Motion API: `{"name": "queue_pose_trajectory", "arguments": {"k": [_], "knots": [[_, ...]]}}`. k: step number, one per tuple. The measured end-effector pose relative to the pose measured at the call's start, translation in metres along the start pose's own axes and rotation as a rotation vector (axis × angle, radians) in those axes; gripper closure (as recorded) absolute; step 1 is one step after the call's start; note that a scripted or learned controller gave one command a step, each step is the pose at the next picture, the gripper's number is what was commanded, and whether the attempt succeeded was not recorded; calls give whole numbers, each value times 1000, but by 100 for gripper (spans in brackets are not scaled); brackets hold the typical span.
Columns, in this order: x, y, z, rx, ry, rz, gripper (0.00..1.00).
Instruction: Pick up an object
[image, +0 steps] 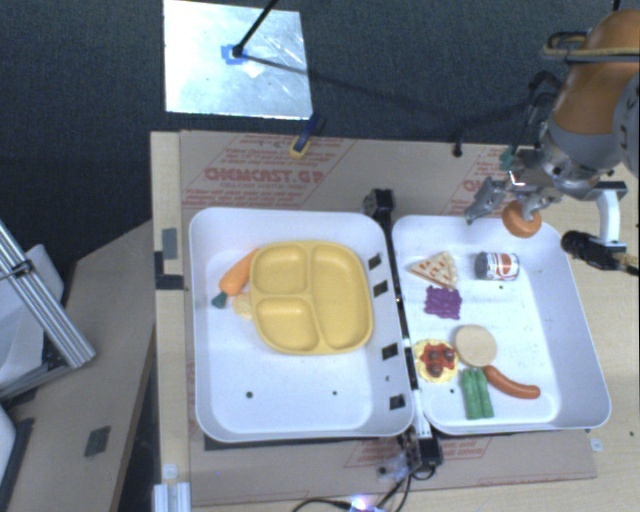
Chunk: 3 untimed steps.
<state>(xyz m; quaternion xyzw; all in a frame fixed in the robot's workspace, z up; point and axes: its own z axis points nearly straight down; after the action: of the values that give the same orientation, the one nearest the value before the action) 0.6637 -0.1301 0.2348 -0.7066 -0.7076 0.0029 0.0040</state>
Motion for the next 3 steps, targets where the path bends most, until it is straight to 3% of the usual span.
{"name": "queue_pose_trajectory", "arguments": {"k": [1, 3], "knots": [[0, 2, -7, -12, -2, -2, 0], [10, 8, 97, -16, -2, -4, 0]]}}
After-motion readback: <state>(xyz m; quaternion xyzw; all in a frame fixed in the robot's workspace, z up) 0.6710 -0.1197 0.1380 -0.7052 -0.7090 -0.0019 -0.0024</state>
